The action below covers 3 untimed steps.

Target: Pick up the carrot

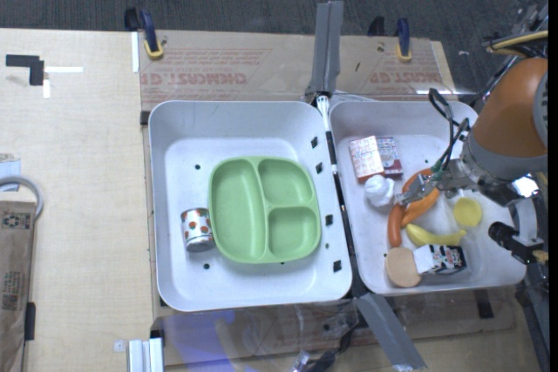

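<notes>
The gripper (425, 185) stands low over the right bin (349, 274), at the middle of its clutter, with the grey arm (514, 122) and its orange band reaching in from the right. Whether the fingers are spread or pressed together cannot be told from where I stand: the tip is small, dark and tangled with cables against the objects beneath it. The carrot (421, 203) lies directly at the tip, its upper end touching or just under it, running down and to the left toward a red sausage-like piece (395, 226) that lies beside it. It cannot be confirmed that the carrot sits between the fingers. A banana (434, 234) lies just below the carrot, a small yellow cup (467, 213) to its right, and a white lump (379, 191) just to the left of the tip. A red and white packet (375, 156) lies toward the back of that bin; a round tan piece (403, 267) and a small carton (441, 259) lie at the front. The left bin (161, 213) holds a green divided plate (263, 209) and a spotted can (197, 229) touching its left edge. Both bins rest on a pale wooden worktop (70, 152).
</notes>
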Each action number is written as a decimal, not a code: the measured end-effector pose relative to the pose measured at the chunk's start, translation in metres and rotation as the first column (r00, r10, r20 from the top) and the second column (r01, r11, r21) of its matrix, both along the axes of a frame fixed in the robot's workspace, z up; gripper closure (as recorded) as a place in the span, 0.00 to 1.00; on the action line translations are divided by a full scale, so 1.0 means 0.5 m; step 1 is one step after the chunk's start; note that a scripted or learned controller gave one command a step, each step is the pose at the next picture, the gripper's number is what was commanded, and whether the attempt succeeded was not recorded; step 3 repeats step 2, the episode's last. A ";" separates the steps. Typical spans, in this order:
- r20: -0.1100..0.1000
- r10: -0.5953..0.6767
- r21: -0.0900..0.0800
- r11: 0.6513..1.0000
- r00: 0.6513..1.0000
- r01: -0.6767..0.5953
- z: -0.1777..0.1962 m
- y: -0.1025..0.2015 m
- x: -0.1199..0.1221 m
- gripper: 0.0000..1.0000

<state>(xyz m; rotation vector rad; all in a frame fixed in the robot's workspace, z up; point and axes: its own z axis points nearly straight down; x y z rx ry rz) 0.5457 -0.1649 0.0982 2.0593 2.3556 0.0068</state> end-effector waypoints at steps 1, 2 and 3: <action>-0.004 -0.003 0.001 1.000 1.000 0.003 0.013 0.000 -0.002 1.00; -0.014 -0.182 0.004 0.983 0.983 0.182 0.204 0.120 -0.019 1.00; -0.014 -0.182 0.004 0.983 0.983 0.182 0.204 0.120 -0.019 1.00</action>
